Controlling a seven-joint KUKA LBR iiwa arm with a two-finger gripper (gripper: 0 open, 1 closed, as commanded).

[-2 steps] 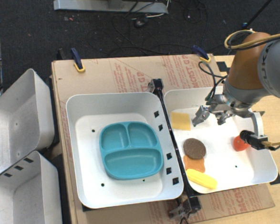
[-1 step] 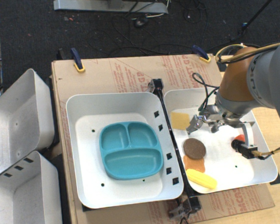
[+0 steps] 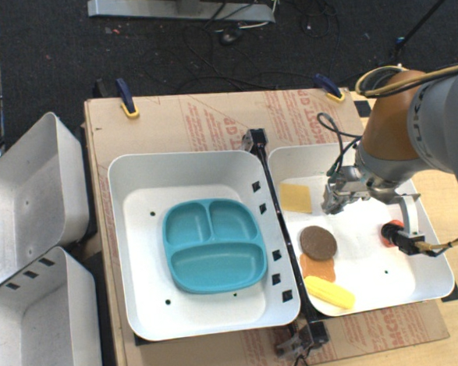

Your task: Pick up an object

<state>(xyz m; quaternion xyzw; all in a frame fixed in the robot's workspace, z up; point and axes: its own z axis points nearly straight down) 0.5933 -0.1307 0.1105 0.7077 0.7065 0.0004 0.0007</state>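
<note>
Arm (image 3: 413, 126) enters from the right, grey with the orange band, bent down over the right bin (image 3: 431, 281). Gripper (image 3: 333, 200) sits low over the bin's upper left part, just right of the yellow cheese slice (image 3: 296, 197). From this slant the fingers read as a dark metal cluster; whether they stand apart or together cannot be told, and nothing is visibly caught between them. Contact with the cheese slice also unclear: the tip looks just beside its right edge, possibly touching the bin floor.

Right bin contents:
- yellow cheese slice, flat, upper left corner area.
- brown round patty (image 3: 318, 242), below the cheese slice, near the bin's left wall.
- orange piece (image 3: 319, 270), directly under the patty, partly overlapped by it.
- yellow corn-like piece (image 3: 330, 292), lying at a slant at the lower left, touching the orange piece.
- small red object (image 3: 390, 233) near the right wall, next to a black fitting on the cable.

Left bin (image 3: 136, 193) holds a teal divided tray (image 3: 215, 246), three compartments, lying flat near the middle.

Both bins rest on a cardboard-covered bench (image 3: 209, 117).
</note>
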